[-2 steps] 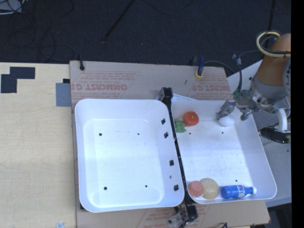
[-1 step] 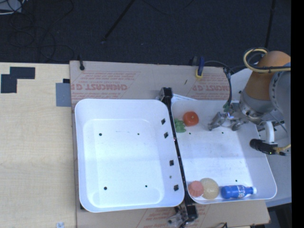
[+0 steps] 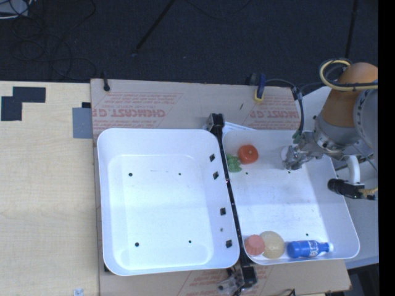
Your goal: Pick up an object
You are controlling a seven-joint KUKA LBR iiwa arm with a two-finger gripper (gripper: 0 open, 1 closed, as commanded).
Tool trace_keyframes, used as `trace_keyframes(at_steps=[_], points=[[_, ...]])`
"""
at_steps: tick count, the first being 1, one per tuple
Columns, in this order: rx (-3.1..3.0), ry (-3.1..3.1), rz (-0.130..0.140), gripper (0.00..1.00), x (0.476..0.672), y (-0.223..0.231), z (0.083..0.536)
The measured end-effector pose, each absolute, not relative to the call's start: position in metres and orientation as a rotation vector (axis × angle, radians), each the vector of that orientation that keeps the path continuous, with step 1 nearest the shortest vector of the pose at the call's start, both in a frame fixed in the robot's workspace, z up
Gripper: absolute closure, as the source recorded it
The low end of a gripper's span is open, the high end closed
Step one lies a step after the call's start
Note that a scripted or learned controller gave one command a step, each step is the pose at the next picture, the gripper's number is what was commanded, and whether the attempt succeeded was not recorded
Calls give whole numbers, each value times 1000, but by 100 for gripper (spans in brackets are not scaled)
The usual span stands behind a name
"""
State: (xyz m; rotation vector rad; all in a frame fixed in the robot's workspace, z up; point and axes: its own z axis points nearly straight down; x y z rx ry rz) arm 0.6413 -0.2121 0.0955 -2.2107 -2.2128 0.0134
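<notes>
Arm: we see the gripper (image 3: pixel 295 159) over the right bin's (image 3: pixel 333 217) far right part; we cannot tell its state.
Far left corner of that bin: a red ball (image 3: pixel 248 153) beside a green piece (image 3: pixel 233 162).
Near edge: a pink ball (image 3: pixel 254 245), a pale yellow ball (image 3: pixel 272 244) touching it, and a blue bottle (image 3: pixel 308 248) lying flat.
Left bin (image 3: pixel 111 165): white.

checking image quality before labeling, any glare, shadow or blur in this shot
Camera view: light is uneven, with the left bin bright along its rim and a soft grey shadow across its floor; the background above the bench is nearly black; the pincer looks slightly soft, while the blue bottle and red ball read clearly.
</notes>
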Motion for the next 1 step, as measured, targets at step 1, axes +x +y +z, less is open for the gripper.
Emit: trace_keyframes(at_steps=[1], points=[[-2226,-2236,-15,100,647,-174,275]])
